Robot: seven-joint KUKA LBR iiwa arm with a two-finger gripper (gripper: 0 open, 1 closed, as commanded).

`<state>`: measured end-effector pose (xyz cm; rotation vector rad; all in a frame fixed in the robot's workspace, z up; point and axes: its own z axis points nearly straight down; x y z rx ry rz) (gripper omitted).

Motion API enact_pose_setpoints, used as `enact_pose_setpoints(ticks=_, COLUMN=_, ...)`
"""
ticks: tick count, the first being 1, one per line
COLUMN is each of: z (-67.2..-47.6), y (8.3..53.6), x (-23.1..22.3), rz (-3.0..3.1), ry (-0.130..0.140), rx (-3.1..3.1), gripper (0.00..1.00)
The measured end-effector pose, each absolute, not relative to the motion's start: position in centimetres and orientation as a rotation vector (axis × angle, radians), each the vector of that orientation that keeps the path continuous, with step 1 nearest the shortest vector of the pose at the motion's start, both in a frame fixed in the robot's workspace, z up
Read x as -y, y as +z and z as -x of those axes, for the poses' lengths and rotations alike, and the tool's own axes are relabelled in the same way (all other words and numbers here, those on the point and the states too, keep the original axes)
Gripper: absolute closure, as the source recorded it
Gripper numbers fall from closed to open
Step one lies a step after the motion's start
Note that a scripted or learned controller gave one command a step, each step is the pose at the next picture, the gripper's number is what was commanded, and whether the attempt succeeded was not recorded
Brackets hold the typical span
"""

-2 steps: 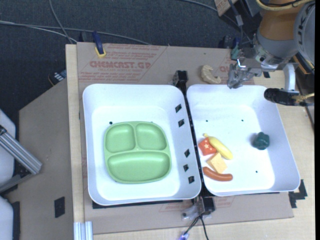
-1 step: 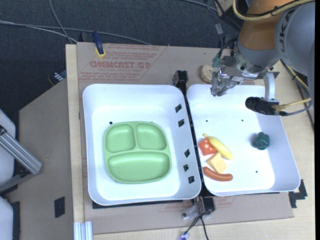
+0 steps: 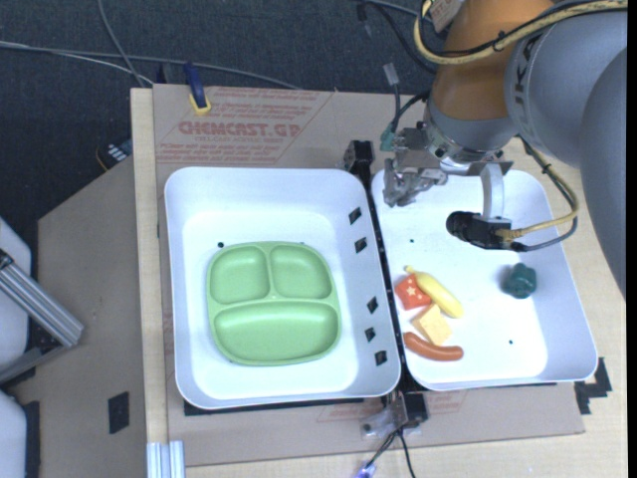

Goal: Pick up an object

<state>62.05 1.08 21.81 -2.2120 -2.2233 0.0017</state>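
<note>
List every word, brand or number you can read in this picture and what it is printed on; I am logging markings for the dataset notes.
"CHEMCAST GP": large red letters on the brown protective sheet covering the board behind the left bin.
Smaller red print above and below that name on the same sheet: too small and blurred to read.

arm point(image 3: 577, 58): grey, rounded | band point(image 3: 488, 43): orange, above wrist | cables point(image 3: 438, 13): yellow, looped over band | gripper point(image 3: 406, 182): metallic grey
</note>
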Motion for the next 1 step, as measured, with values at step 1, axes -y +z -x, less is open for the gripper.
enact_pose_setpoints(ticks=1, z=-60.50, y=21.87, x=-6.80, rz=2.212, ry=0.001, rx=2.225, gripper=1.00)
